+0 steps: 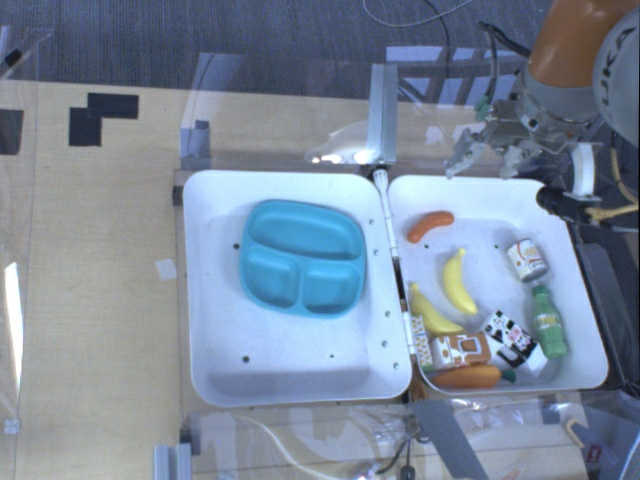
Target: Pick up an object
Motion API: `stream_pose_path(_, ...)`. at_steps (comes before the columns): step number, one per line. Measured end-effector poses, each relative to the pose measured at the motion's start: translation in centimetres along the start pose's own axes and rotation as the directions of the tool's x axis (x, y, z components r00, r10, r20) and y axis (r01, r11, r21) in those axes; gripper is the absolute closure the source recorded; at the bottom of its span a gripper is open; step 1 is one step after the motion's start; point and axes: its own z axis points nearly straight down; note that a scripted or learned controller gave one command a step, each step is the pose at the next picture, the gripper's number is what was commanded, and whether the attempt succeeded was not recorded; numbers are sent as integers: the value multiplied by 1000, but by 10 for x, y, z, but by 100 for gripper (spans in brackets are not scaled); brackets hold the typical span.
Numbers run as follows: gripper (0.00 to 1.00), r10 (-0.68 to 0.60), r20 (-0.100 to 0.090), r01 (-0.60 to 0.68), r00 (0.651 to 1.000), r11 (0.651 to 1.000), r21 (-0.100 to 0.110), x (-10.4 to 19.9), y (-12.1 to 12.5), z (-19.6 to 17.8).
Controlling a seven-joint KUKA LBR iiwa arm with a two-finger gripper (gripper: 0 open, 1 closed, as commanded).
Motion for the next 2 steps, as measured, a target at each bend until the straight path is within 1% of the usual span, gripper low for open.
stream_pose_path(1,0,24,0,-24,1000,1000,1,4,-77,101)
stream_pose_path(2,0,-27,1,27,1000,1000,-11,-18,-101,158)
